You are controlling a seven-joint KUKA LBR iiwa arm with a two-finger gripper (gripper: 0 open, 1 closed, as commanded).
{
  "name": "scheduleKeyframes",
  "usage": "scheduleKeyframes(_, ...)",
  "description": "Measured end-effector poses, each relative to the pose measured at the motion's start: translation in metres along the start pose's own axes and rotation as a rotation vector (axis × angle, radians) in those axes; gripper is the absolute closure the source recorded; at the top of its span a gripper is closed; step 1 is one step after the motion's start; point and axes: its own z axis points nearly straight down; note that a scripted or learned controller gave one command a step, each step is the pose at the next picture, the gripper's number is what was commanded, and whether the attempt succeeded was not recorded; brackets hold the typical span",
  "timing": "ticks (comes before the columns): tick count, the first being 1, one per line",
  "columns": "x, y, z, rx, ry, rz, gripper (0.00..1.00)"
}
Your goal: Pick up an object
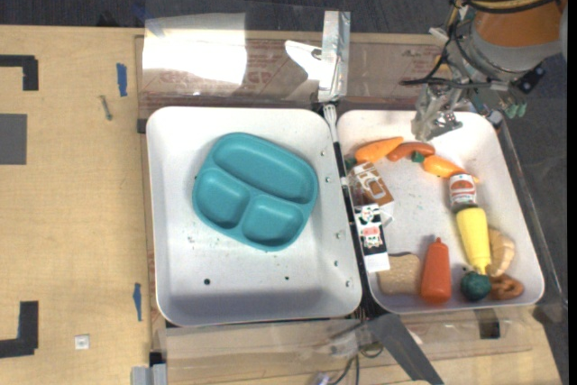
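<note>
My gripper (436, 122) hangs over the back edge of the right bin (527, 230), open with nothing between its fingers. Just in front of it lie an orange carrot (378, 149), a red sausage (412, 149) and a second orange piece (443, 165). Further forward are a small red-capped jar (462, 190), a yellow bottle (472, 235), a red bottle (435, 270), a bread slice (400, 274), a green piece (475, 287) and a pretzel (508, 288). A brown packet (370, 187) and a cow-pattern carton (371, 235) lie along the bin's left wall.
The left bin (171, 266) holds a teal divided plate (255, 190). A clear panel and a metal bracket (332, 59) stand behind the bins. The wooden bench (63, 194) stretches to the left.
</note>
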Motion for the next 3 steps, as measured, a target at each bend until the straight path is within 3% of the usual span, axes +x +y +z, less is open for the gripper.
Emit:
scheduleKeyframes(1,0.003,-0.001,0.006,-0.004,0.010,0.004,0.00)
scheduleKeyframes(2,0.063,-0.003,0.105,-0.002,0.008,0.022,0.00)
scheduleKeyframes(3,0.049,-0.025,0.115,-0.003,0.009,0.006,0.00)
